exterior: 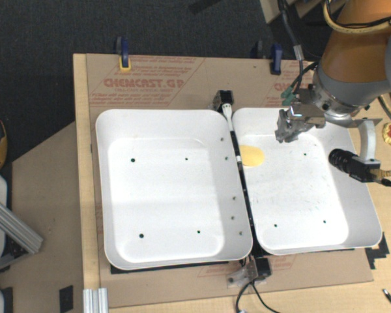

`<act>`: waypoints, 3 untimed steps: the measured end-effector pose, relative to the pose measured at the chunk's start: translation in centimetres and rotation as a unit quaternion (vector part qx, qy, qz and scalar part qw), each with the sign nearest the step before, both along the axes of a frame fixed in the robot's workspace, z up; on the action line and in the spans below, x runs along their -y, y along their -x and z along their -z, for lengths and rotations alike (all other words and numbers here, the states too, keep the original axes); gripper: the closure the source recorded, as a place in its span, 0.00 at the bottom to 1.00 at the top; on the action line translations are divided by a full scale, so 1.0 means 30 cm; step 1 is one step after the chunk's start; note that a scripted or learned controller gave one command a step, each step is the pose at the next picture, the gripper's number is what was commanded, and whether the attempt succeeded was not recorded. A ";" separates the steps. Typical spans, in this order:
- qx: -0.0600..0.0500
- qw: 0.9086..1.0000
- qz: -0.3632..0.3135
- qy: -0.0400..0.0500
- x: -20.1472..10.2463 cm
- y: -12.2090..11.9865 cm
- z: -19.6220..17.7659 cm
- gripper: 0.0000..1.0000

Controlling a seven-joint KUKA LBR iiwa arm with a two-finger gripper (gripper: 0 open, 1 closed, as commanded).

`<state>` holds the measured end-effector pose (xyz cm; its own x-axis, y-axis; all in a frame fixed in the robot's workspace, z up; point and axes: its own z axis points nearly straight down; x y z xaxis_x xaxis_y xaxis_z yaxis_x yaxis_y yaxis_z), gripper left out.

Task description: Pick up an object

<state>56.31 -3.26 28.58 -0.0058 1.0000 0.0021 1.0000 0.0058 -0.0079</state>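
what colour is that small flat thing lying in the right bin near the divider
Yellow. The small flat object shows in the camera view, against the white right bin.

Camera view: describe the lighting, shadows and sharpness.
Camera view: even, soft light; the left bin shows a faint brighter band across its floor; the tool is slightly blurred and casts little shadow on the right bin; the yellow object is washed out, with soft edges.

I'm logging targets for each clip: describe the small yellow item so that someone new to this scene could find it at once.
Start at the two white bins and take the right bin, the one under the arm. Near its left wall, toward the far end, lies the yellow object, a flat rounded piece. It is the one coloured thing on that white floor, left of the gripper.
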 end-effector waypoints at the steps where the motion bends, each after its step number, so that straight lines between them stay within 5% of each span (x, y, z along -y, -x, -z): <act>1: 0.013 1.000 0.002 0.002 0.000 -0.071 -0.455 1.00; 2: 0.002 1.000 0.001 0.001 -0.053 -0.294 -0.072 1.00; 3: 0.009 1.000 0.007 0.004 0.281 -0.346 -0.241 1.00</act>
